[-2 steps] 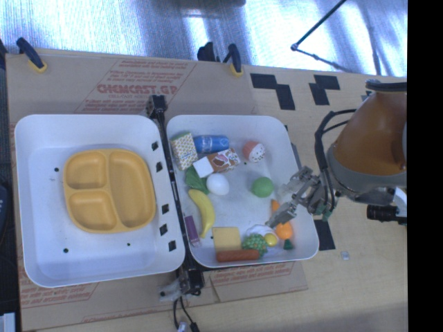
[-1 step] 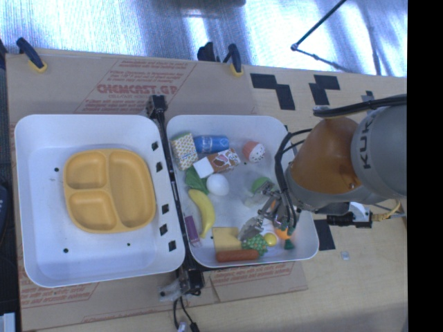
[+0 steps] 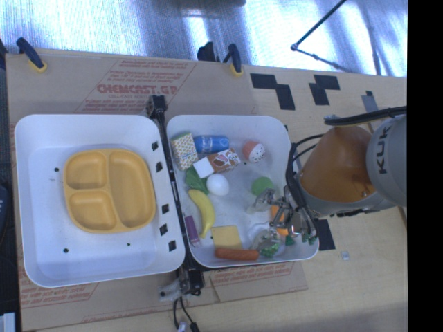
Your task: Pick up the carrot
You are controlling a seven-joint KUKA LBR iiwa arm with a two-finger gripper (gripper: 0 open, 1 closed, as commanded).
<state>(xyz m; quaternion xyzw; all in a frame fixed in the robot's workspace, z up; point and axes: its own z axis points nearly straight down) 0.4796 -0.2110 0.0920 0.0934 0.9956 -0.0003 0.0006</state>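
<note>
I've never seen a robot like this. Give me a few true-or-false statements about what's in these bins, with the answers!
1. The long orange carrot lies by the near wall of the right white bin. True.
2. The yellow three-compartment plate sits in the right bin. False: it sits in the left white bin.
3. The gripper holds the carrot. False: the carrot lies apart from it on the bin floor.
4. The yellow banana lies in the same bin as the carrot. True.
</note>
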